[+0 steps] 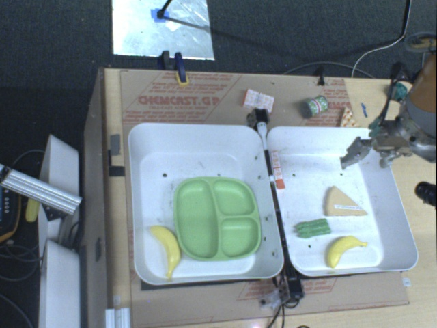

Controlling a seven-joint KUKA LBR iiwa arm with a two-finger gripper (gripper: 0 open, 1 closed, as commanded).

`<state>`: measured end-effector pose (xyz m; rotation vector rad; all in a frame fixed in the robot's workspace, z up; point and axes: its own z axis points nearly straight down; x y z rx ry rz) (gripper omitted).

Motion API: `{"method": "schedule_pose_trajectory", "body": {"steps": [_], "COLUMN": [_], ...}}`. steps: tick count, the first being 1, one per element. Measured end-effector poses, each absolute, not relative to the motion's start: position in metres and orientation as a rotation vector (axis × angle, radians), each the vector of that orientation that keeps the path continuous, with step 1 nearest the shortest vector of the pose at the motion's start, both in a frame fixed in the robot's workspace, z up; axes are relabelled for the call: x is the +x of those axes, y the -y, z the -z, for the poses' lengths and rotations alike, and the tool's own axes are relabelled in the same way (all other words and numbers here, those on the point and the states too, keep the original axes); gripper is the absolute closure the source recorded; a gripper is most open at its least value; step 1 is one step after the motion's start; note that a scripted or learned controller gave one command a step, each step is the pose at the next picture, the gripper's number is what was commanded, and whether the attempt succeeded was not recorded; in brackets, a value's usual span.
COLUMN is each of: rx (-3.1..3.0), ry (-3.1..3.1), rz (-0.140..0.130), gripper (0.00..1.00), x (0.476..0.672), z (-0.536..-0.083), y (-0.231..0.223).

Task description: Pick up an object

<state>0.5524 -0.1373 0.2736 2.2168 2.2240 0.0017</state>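
Observation:
In the right bin [396,210] lie a tan wedge-shaped piece [345,202], a small green ridged object [313,228] and a yellow banana [345,249] near the front wall. The left bin [147,149] holds a green divided plate [218,219] with a second yellow banana [166,248] at its front-left edge. My gripper [370,157] hangs over the back right part of the right bin, above and behind the wedge. Its two fingers stand apart, open, with nothing between them.
Behind the bins on the cardboard sit a small green-and-white roll [315,106], a white card [259,100] and a blue clamp [179,67]. A shiny foil sheet [162,19] lies on the floor beyond. A black divider [272,183] runs between the bins.

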Motion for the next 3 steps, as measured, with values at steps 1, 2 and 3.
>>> {"method": "schedule_pose_trajectory", "body": {"steps": [1,2,3], "rx": [2.221,2.212,2.212], "ry": [-2.222,-2.219,-2.221], "rz": [0.002,-0.009,-0.004], "gripper": [0.00,0.00,0.00], "x": [0.494,0.535,0.625], "z": [-0.180,-0.088,-0.199], "y": [0.173,0.135,0.200]}}
